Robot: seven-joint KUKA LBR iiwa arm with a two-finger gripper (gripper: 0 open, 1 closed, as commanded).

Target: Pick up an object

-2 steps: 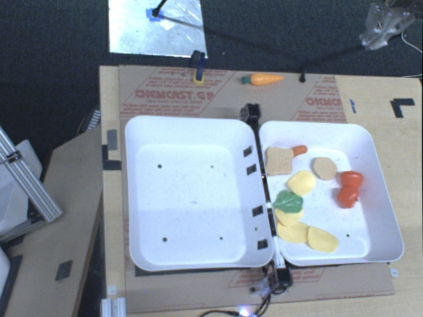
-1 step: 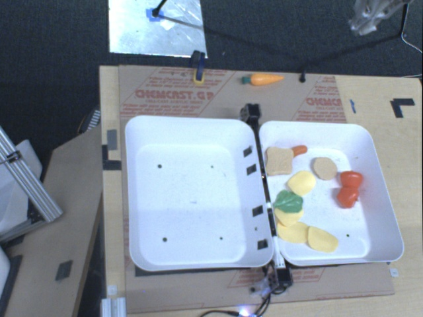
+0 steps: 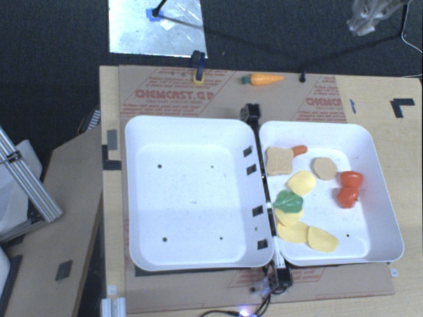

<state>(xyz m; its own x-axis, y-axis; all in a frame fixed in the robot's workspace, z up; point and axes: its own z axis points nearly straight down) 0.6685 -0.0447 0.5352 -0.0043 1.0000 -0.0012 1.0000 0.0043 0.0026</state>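
The gripper (image 3: 371, 12) hung high at the far right corner, above the dark floor beyond the bench and well clear of both bins, a parked pose that looked like a start before any descent; it appeared pale and blurred, so whether it was spread or pressed together could not be told, and nothing was seen in it. All the candidate objects lay below and nearer the camera, in the right bin (image 3: 380, 177): a toast slice (image 3: 279, 160) with a small orange piece (image 3: 299, 150) touching its far corner, a tan round (image 3: 324, 168), a red pepper (image 3: 348, 187), a yellow round (image 3: 302, 183), a green leaf (image 3: 289, 201) overlapping the yellow pieces (image 3: 307, 235) at the near side. The pepper and tan round sat somewhat apart, probably easier picks than the overlapping cluster. Further left of the gripper lay the left bin (image 3: 192, 197). A toy carrot (image 3: 262, 79) rested on the cardboard outside the bins.
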